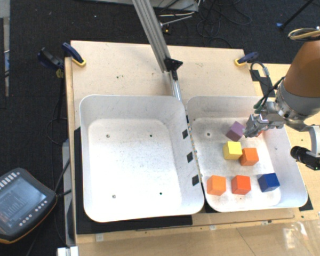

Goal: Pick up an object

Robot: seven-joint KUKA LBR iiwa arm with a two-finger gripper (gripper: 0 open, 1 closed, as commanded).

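Nearest us in the right bin [293, 196] we see three blocks in a row, orange [216, 185], red-orange [241, 184], blue [268, 182]. Behind them, yellow [232, 150] touches another orange [249, 156]. Farther back, the gripper [253, 128] sits just beside the purple block [235, 130]; jaws, we cannot tell.

a single fixed camera looks down from above the bench [128, 68] at a slant, far enough back to take in both white bins, the left bin [90, 111] and the right bin [293, 196], with dark floor beyond the far edge. the arm [306, 79] enters from the frame's right side.
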